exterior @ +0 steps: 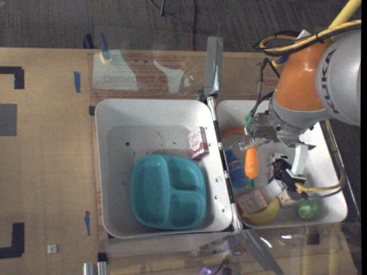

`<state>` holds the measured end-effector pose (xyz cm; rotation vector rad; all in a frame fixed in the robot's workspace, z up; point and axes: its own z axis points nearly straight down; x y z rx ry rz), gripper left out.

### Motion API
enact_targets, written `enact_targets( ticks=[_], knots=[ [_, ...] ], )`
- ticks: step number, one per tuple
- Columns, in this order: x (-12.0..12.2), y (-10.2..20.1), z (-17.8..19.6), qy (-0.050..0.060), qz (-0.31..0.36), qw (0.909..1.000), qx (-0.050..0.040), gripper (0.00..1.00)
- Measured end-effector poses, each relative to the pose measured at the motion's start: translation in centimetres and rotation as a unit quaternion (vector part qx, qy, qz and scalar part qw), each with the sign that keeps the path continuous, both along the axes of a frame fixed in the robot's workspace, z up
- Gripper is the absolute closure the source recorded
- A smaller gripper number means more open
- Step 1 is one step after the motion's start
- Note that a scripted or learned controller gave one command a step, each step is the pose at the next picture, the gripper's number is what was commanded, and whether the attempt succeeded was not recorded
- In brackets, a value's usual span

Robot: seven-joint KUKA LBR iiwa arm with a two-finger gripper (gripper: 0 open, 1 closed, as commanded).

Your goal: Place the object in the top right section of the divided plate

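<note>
A teal divided plate (168, 191) lies in the left bin (114, 125), near its front. Its top right section (187, 174) holds nothing. Over the right bin (332, 171), my gripper (251, 147) is shut on the top of an orange carrot (251, 164). The carrot hangs upright, its green end pointing down. It is just right of the wall between the two bins, and the plate is to its left.
A small red and white box (198, 143) stands in the left bin beside the dividing wall, behind the plate. The right bin holds a banana (265, 212), a green lime (307, 209), a brown packet (252, 200), a blue item (235, 172) and an orange item (232, 133).
</note>
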<state>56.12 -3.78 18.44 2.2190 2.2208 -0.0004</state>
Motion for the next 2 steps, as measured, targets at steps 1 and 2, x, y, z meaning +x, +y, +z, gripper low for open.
enact_targets(
  ticks=[1, 2],
  knots=[
    [1.3, -1.6, 0.0, -0.001, 0.096, 0.9954, 0.0001, 1.0],
    [-4.0, 3.7, 1.4, 0.002, 0.242, 0.9703, 0.0012, 1.0]
  ],
)
